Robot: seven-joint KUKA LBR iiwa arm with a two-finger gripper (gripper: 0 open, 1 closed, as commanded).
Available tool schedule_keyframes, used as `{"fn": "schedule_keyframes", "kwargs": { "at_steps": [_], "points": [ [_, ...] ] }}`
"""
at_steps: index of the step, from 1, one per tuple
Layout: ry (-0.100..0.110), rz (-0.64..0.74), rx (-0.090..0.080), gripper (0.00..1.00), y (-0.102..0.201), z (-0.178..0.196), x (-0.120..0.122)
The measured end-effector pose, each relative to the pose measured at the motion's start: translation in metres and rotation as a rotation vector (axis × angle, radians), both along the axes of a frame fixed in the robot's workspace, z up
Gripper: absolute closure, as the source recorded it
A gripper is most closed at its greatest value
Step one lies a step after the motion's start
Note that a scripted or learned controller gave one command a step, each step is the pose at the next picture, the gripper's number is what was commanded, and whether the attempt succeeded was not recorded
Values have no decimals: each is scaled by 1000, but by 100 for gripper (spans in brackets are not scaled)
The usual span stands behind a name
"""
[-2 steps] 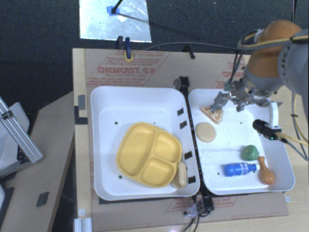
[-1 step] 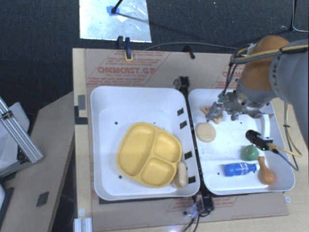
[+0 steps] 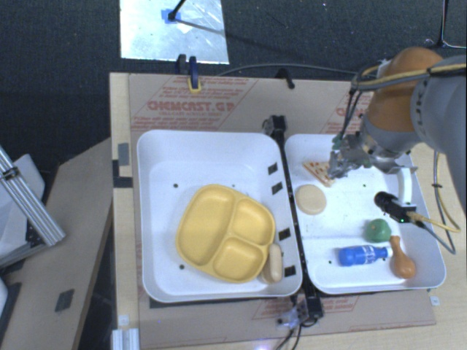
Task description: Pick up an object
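My gripper (image 3: 338, 168) hangs low over the far left part of the right bin (image 3: 430, 268). Its tip is right beside a tan waffle-like wedge (image 3: 316, 171), at the wedge's right end; whether it touches is unclear. A round beige disc (image 3: 311, 199) lies just in front of the wedge. Toward the bin's near right are a green ball (image 3: 378, 230), a blue bottle (image 3: 363, 255) lying on its side and an orange-tan pear-shaped piece (image 3: 401, 261).
The left bin (image 3: 157, 195) holds a yellow divided plate (image 3: 225, 232) with a pale bread-like roll (image 3: 273, 262) against its near right edge. A black divider with clips (image 3: 286, 195) separates the bins. The arm (image 3: 408, 93) comes in from the right.
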State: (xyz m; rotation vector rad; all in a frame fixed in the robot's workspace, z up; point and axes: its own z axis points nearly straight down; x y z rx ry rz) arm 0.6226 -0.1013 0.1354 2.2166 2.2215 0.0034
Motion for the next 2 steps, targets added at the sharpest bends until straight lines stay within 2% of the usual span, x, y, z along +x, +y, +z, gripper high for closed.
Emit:
{"fn": "schedule_keyframes", "kwargs": {
  "at_steps": [2],
  "points": [
    [-4, 2, 0, 100, 0, 120, 4]
  ]
}}
